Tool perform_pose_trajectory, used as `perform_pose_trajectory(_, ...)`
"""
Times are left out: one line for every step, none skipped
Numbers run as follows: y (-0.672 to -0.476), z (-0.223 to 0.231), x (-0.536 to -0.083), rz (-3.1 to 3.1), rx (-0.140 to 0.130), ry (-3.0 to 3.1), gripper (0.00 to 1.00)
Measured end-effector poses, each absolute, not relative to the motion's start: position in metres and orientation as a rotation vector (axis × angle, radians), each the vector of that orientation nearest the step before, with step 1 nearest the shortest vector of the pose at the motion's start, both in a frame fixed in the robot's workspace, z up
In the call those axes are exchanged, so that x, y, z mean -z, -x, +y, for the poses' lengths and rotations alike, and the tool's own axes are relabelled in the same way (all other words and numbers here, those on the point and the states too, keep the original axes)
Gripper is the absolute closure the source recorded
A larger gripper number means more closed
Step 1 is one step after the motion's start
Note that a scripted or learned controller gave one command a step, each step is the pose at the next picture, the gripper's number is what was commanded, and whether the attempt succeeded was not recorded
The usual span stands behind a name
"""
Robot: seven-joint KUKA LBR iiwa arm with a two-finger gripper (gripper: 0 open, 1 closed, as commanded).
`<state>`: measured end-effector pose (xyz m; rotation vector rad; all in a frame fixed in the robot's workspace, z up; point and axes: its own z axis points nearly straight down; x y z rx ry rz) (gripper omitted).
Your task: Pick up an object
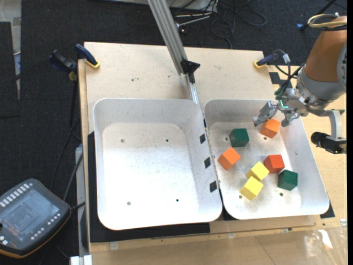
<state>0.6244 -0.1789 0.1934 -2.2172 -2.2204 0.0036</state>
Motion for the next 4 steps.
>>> perform_pose_trajectory(-0.626,-0.179,-0.196,-2.225,-0.001,2.218,0.0)
perform_pose_trajectory(-0.622,-0.184,-0.134,-2.217,-0.006,2.219,0.0)
perform_pose_trajectory(-0.626,-0.186,-0.117,-2.229,0.007,2.229,0.0)
perform_pose_trajectory(-0.624,-0.185,-0.123,-2.225,0.002,2.225,1.0)
